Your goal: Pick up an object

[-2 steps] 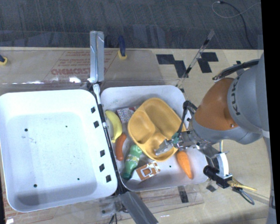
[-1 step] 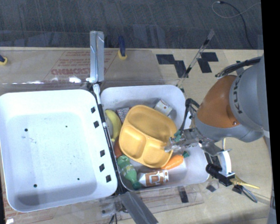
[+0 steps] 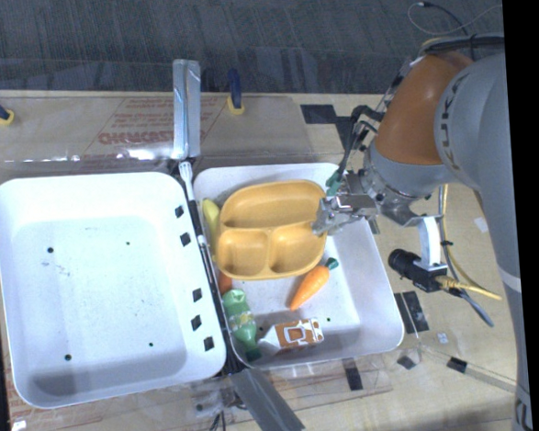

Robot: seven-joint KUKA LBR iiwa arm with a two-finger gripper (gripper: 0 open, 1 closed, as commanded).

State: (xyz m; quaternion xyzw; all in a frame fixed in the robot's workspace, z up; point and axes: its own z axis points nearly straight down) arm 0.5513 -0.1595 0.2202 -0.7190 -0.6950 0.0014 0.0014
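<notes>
With the jaws of the gripper apparently closed on the right rim of the yellow divided tray, the tray sits tilted over the carrot (seemingly lifted at that edge).

One fixed overhead camera looks down aslant on both bins.

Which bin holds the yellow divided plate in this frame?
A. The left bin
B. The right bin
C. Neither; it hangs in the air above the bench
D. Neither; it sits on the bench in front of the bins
B: the plate lies inside the right bin, with the carrot just below it and the gripper at its right rim.
</notes>
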